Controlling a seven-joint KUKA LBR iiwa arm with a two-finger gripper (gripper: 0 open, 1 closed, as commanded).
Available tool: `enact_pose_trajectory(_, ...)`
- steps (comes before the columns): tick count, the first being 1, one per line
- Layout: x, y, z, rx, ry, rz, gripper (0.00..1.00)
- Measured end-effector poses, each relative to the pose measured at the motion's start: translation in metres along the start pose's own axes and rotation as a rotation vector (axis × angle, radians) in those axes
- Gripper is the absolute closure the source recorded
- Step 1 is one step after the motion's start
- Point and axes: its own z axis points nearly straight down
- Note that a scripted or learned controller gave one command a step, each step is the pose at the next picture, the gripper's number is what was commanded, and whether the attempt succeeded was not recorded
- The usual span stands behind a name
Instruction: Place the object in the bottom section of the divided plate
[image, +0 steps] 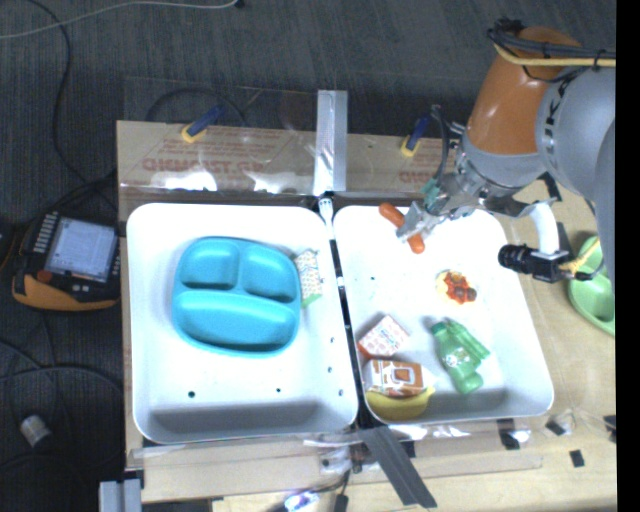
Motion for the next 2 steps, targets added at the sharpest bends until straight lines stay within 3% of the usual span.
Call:
enact_pose_trajectory(1, 0.06, -0.004, 0.044, -0.001, 0.005, -0.184, 1.0)
enact_pose_trajectory(2, 0.104, 0.008, 0.02, -0.002, 0.005, -0.127, 1.0)
